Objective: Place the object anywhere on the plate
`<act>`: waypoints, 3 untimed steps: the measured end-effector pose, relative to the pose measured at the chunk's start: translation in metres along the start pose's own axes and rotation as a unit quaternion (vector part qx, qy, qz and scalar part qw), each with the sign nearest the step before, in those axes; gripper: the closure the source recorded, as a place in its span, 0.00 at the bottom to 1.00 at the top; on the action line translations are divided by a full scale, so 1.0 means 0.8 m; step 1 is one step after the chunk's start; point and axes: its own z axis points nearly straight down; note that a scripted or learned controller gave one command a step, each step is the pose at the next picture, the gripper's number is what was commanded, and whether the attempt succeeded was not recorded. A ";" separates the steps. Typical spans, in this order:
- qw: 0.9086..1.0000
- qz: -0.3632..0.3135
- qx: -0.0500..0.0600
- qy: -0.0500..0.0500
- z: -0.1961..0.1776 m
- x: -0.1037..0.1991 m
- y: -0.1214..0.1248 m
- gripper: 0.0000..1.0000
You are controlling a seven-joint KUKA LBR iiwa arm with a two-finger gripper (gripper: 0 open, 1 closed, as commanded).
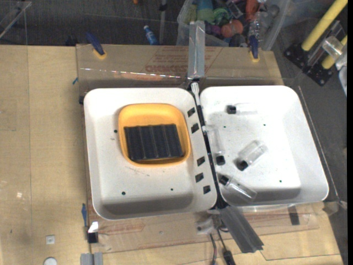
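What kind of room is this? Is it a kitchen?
Probably not a kitchen. It looks like a robot test lab or workshop: two white bins sit on a wooden bench, a crate of colourful toys stands behind, and an orange plate and clear vials lie in the bins.

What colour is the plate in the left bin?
Orange-yellow plate, with a dark ribbed block on it, seen in the camera view.

- Arm: pose cannot be told from the overhead camera view.
- Wrist: angle cannot be told.
- Gripper: position and state cannot be told.
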 end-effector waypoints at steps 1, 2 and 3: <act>0.980 -0.198 -0.001 0.000 0.003 0.000 0.000 1.00; 0.949 -0.314 -0.001 -0.001 0.001 -0.011 0.000 1.00; 0.888 -0.460 -0.002 -0.001 0.002 -0.012 0.000 1.00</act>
